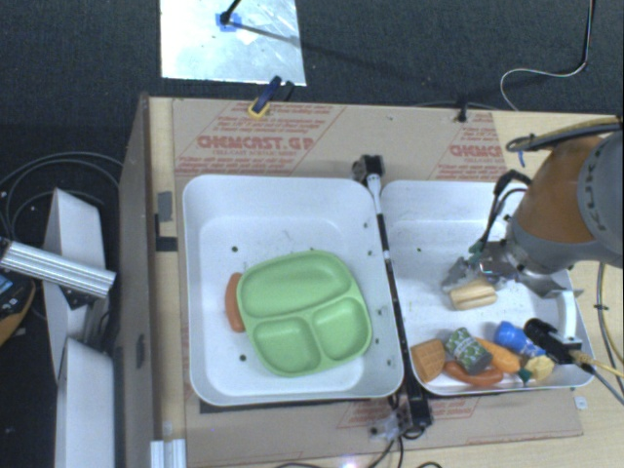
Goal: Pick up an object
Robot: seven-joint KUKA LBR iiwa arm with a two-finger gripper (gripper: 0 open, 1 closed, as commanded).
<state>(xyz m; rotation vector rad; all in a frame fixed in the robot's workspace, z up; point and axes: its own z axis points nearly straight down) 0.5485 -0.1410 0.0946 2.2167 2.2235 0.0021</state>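
My gripper (465, 275) hangs low in the right bin (429, 213), near its middle, at the end of the grey and orange arm that comes in from the right. A tan, bread-like block (474, 296) lies directly below and in front of the gripper, touching it or nearly so. Whether the block sits between the jaws cannot be made out. Along the front edge of the same bin lie a square cracker (427, 357), a dark green-grey lump (469, 350), an orange carrot-like piece (495, 362), a blue item (509, 335) and a small yellow piece (537, 368).
The left bin (214, 213) holds a green divided plate (304, 312) with an orange-red sausage (234, 302) against its left rim. A black divider rail (386, 261) runs between the bins. Cardboard (283, 139) lies under both bins.
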